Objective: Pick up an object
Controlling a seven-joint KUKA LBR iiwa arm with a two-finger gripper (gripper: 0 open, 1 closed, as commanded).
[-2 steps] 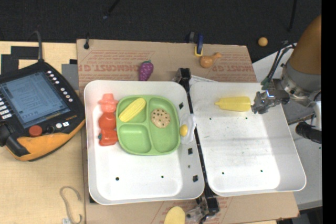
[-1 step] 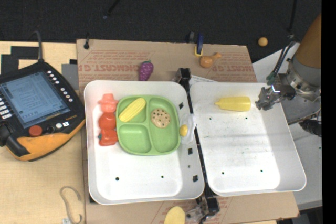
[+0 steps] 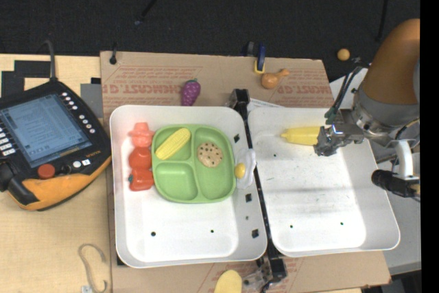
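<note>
A yellow banana-like toy (image 3: 300, 136) lies at the back of the right bin (image 3: 329, 216). My gripper (image 3: 327, 145) hangs at the toy's right end, touching or just over it; the dark fingers are too small to read. In the left bin (image 3: 178, 237) sits a green divided plate (image 3: 194, 165) with a yellow corn cob (image 3: 171, 143) and a cookie (image 3: 210, 154) in it. A red toy figure (image 3: 140, 158) lies left of the plate. A small yellow piece (image 3: 240, 171) rests at the plate's right rim.
A purple grape toy (image 3: 191, 91) and an orange pear-shaped toy (image 3: 272, 78) lie on the cardboard behind the bins. A teach pendant (image 3: 48, 141) sits on the left. A yellow object (image 3: 228, 281) lies at the front edge. A black divider (image 3: 248, 168) runs between the bins.
</note>
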